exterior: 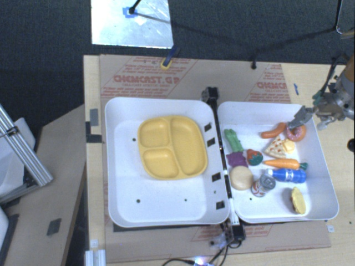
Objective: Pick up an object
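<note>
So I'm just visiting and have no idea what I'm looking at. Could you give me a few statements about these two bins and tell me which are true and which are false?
1. The yellow divided plate lies in the left bin. True.
2. The toy food is piled on the plate. False: it lies in the right bin.
3. The gripper is over the right bin's far edge, near the hot dog and the donut. True.
4. The carrot lies beside the pizza slice. True.
5. The blue bottle stands upright. False: it lies on its side.
</note>
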You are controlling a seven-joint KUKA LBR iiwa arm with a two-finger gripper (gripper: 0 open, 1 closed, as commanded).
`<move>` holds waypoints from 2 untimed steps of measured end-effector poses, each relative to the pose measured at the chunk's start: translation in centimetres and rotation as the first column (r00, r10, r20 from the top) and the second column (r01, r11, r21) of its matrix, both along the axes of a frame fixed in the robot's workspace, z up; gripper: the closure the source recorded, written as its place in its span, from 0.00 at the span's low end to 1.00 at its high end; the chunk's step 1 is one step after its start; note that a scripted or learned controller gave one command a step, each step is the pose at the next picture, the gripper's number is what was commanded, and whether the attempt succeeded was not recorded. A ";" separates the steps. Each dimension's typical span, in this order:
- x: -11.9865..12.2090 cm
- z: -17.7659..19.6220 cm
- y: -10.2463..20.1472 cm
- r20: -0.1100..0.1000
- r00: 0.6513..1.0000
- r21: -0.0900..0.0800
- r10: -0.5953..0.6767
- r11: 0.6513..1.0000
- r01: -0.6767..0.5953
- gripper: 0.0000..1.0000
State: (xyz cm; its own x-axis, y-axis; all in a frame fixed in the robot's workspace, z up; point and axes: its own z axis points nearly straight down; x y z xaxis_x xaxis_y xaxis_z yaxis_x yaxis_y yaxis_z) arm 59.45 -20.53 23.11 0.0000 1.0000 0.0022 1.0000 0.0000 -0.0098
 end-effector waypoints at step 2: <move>0.2 -5.6 0.3 0.007 1.000 -0.001 0.002 1.000 -0.002 0.00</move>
State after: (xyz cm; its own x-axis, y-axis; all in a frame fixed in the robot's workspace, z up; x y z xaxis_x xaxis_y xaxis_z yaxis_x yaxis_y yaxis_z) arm 59.64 -20.27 17.56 -0.0016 1.0000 0.0009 1.0000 0.0016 -0.0028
